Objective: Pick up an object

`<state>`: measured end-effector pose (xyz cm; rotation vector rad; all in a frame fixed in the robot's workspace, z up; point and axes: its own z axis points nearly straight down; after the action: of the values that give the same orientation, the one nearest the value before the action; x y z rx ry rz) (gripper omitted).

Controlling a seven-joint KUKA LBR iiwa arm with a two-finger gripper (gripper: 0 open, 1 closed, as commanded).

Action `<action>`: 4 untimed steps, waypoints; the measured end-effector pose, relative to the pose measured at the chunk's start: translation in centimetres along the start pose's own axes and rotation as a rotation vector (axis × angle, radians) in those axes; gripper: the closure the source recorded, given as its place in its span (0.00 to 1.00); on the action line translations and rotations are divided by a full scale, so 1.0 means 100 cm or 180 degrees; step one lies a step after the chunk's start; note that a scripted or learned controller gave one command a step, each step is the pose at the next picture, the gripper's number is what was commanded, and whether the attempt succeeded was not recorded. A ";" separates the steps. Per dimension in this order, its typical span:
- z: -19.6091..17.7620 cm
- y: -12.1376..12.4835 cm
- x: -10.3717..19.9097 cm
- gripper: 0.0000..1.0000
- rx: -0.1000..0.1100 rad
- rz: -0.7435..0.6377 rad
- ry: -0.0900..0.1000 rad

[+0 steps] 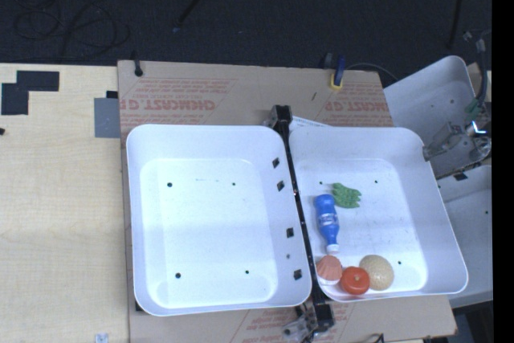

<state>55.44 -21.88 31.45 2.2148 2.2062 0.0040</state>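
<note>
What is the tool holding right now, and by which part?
It cannot be told. The tool sits at the view's right edge, outside the bins. The blue bottle, green toy, red ball and tan ball lie in the right bin.

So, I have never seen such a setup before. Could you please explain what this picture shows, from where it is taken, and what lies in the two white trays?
The picture comes from one fixed camera above a bench, looking down at a slant. Two shallow white bins sit side by side on a sheet of cardboard. The left bin has a bare white floor with a few small dark dots. The right bin holds the things to be picked: a blue bottle with a white cap, a small green object just beside it, and, crowded in the near corner, a pinkish round piece, a red ball-like object and a pale tan one. At the right edge you see metal parts of the robot arm, which reaches in from that side. It is away from the objects; nothing is seen being lifted.
</note>
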 end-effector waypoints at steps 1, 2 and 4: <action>-0.002 -0.003 0.004 1.00 0.0048 -0.0011 0.0027; -0.056 0.019 0.005 1.00 0.0026 -0.0020 0.0023; -0.106 0.011 0.059 1.00 0.0024 -0.0025 0.0023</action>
<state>56.41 -15.90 41.96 2.2135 2.2220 0.0036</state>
